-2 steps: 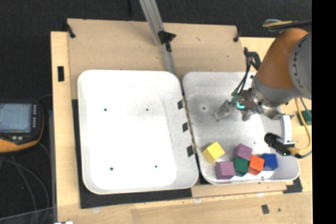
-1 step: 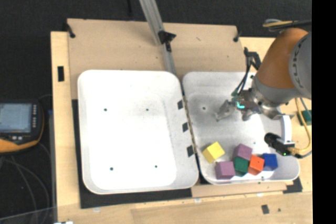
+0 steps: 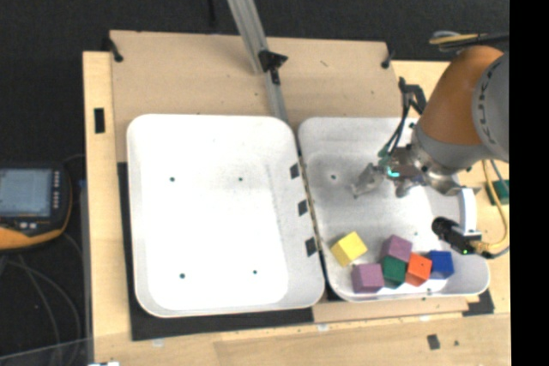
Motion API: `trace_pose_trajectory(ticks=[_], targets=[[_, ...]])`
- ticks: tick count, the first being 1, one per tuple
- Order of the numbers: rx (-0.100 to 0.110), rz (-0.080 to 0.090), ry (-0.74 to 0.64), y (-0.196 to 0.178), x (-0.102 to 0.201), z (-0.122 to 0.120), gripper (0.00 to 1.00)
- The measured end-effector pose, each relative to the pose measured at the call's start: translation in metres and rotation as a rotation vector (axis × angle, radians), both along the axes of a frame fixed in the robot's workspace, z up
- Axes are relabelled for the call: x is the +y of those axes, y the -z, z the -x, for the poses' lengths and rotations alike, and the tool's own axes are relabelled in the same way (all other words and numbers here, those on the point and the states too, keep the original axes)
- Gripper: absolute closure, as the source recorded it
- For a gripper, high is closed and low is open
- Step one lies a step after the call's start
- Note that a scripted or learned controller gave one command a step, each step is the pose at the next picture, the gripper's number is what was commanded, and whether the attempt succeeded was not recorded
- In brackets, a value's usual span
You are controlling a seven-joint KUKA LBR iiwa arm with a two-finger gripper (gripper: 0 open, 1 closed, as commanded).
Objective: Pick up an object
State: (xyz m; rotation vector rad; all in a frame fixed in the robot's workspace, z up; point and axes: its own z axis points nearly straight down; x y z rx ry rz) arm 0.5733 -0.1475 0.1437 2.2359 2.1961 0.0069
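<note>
The pincer hovers with fingers spread and holding nothing over the right bin, well apart from the blocks clustered along its near wall.

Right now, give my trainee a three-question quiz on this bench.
1. True or false: the blocks lie in the left bin.
2. Which block lies nearest the divider between the bins? A) blue block B) yellow block C) orange block
3. Fill in: the gripper hovers over the ____ bin.

Key
1. False: the blocks are clustered at the near end of the right bin.
2. B: the yellow block is the leftmost, apart from the purple blocks and green block.
3. Right: it is above bare floor, away from the blocks.
</note>
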Motion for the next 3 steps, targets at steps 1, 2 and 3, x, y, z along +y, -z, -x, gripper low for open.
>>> trace_pose_trajectory(ticks=[1, 2, 3], targets=[[0.000, 0.000, 0.001, 0.000, 0.000, 0.000, 0.00], [0.010, -0.004, -0.024, 0.022, 0.060, 0.012, 0.00], [0.007, -0.003, -0.018, 0.021, 0.057, 0.011, 0.00]])
